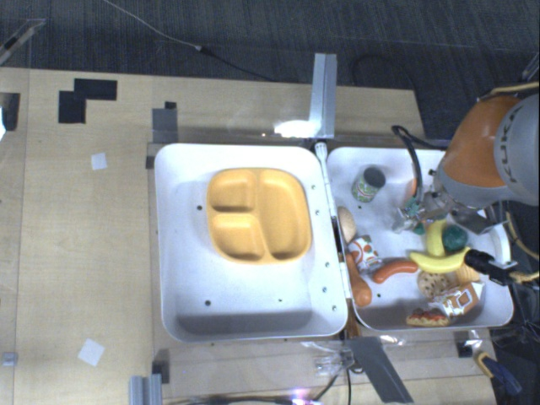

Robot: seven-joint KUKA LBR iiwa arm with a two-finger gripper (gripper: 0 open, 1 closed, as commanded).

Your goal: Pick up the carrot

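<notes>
The pincer (411, 215) hangs low in the right-hand shallow white plastic bin (384, 159), in its upper right part, a small cluster of grey metal below the arm's grey wrist and glossy orange band (472, 154); whether it is open or closed I cannot tell, and nothing can be made out in its grip. Just to its right lie a curved yellow banana (439, 258) and a rounded dark green piece (456, 238), the green one touching the banana's upper side. To its upper left stands a small round tin with a dark lid and green label (368, 184), apart from the rest.

Below the pincer a smooth orange-red sausage shape (396, 269) lies nearly level, its right end meeting the banana. Left of that sits a small white and red printed carton (363, 251). The tapered orange carrot (359, 287) lies along the bin's left wall, near the lower left corner, well apart from the pincer, its thick rounded end pointing down. Above it, against the same wall, rests a pale beige oval piece (346, 224). In the lower right corner lie a speckled brown biscuit-like round (432, 285), a white and orange packet (462, 297) and a flat reddish slice (426, 316).

The left-hand white bin (181, 294) holds a matt yellow plastic tray with three compartments (257, 213). Both bins sit on a pale wooden worktop (76, 251).
</notes>
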